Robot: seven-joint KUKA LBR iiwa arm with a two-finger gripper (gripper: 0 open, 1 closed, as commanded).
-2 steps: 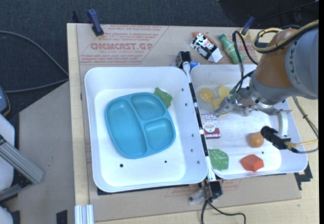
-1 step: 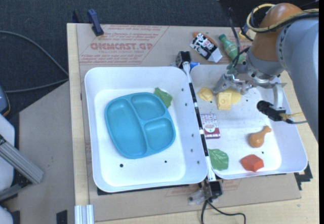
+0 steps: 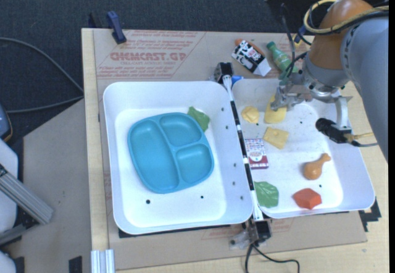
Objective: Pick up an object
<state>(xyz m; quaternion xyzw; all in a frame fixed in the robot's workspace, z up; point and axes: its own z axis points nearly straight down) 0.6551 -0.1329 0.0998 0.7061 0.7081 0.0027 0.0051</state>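
My gripper hangs low over the far part of the right bin, right above a yellow cheese-like piece. I cannot see whether it touches that piece. Two more yellow pieces lie close by, one to the left and one nearer the front. Also in this bin are a small red and white carton, an orange drumstick, a green leaf and a red chunk.
The left bin holds a blue divided plate with a green piece at its far corner. Behind the bins lie a black and white patterned item and a green bottle. A blue clamp sits at the bench's far left.
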